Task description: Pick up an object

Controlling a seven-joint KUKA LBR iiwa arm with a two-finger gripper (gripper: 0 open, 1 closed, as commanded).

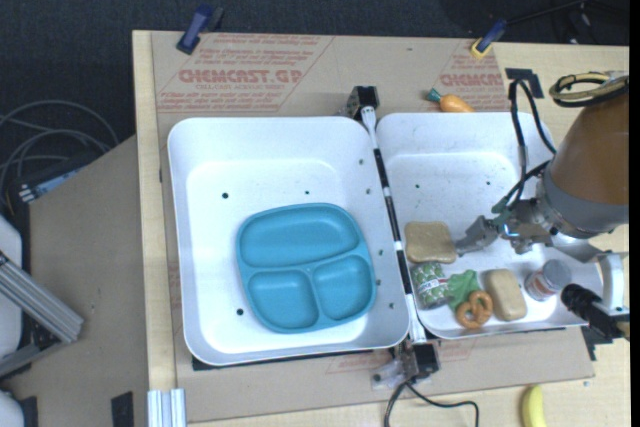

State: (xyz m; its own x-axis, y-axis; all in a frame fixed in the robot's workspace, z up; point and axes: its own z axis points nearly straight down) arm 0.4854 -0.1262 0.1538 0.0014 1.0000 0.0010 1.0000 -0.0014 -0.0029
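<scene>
Bins are set side by side on the bench (pixel 150 215). Left bin (pixel 200 165) holds a blue three-compartment tray (pixel 305 265), lying flat toward its lower centre. Right bin (pixel 440 145) holds the small objects, all gathered along its lower edge: a tan bread slice (pixel 430 240), a green packet (pixel 433 285) just below it, a green toy (pixel 463 285), a pretzel (pixel 473 309), a tan roll (pixel 506 295), and a small jar (pixel 542 282) at lower right. Gripper (pixel 478 235) is seen low in the right bin, just right of the bread slice; nothing is seen between its tips, and jaw state cannot be told.
</scene>
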